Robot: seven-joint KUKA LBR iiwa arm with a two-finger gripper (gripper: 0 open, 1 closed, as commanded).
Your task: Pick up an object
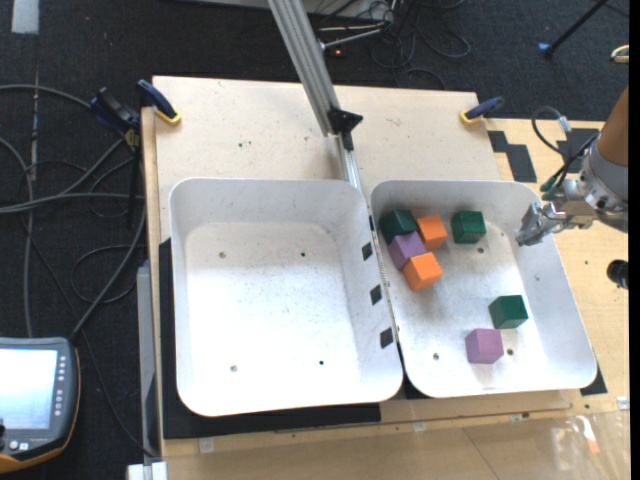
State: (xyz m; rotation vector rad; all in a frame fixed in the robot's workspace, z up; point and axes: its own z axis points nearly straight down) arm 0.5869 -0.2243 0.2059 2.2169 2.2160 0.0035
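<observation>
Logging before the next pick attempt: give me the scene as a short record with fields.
arm: reaches in from the right
hand: over the right bin's right rim, nothing seen held
right bin: seven blocks
green blocks: three
orange blocks: two
purple blocks: two
cluster: four blocks crowded at upper left
left bin: white, beside the right bin

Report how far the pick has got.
Nothing is picked yet: all seven blocks lie in the right bin, including the nearest green block. The end effector sits at that bin's right rim with no block at its tip. Left to do: move over a block, descend, grasp and lift.
</observation>
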